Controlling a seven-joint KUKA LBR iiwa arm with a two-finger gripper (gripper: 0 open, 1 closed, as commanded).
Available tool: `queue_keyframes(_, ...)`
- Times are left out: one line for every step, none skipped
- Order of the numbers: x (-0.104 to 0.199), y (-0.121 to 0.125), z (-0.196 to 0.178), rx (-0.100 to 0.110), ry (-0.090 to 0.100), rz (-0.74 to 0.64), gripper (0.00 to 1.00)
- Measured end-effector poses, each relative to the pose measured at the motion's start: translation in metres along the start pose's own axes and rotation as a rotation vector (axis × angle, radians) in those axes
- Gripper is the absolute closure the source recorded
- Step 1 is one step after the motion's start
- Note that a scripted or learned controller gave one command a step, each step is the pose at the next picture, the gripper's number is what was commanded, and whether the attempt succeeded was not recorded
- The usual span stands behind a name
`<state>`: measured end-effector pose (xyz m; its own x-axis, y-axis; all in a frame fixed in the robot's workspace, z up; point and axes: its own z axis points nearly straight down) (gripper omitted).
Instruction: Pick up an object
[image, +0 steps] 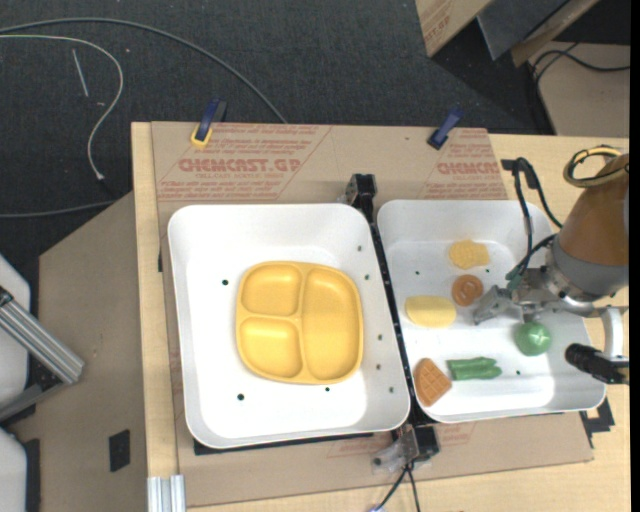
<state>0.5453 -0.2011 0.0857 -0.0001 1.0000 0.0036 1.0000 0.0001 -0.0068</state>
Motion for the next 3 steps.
queue_keyframes(-0.001,0.002,-0.015,-0.008,-0.002,0.0,1.0)
queue_keyframes(0.0,0.014,-0.07,-0.014,-0.006,-0.002,1.0)
queue_keyframes(0.004,0.006,-0.127,-0.014,-0.006,-0.001,1.0)
